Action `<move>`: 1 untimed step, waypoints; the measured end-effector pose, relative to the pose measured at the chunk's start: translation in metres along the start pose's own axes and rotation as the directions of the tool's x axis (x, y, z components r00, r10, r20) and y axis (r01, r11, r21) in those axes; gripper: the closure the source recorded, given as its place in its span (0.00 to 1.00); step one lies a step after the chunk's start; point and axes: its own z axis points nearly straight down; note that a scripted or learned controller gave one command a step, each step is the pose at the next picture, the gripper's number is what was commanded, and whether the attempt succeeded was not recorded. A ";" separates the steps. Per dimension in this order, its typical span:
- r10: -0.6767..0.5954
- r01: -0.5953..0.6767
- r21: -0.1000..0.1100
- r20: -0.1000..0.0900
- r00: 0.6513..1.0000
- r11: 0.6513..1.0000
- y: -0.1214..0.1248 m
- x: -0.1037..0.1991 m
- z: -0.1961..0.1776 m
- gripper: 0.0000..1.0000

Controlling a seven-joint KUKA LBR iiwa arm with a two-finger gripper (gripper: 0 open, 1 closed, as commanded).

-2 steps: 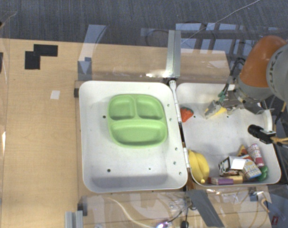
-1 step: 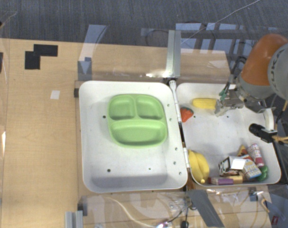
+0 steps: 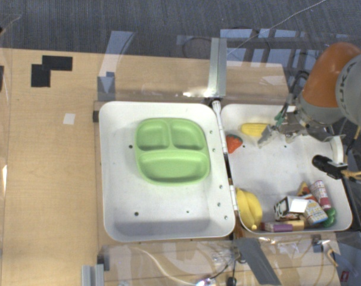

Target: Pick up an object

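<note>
Approach phase: the gripper [image 3: 268,137] hangs low in the right bin [image 3: 288,177], fingers apart and empty, just beside the yellow piece [image 3: 252,128] at the bin's far side — likely the target. Next it must straddle it, then close.
</note>
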 end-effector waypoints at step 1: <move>-0.023 0.023 0.012 0.001 1.000 1.000 0.038 0.030 0.015 0.00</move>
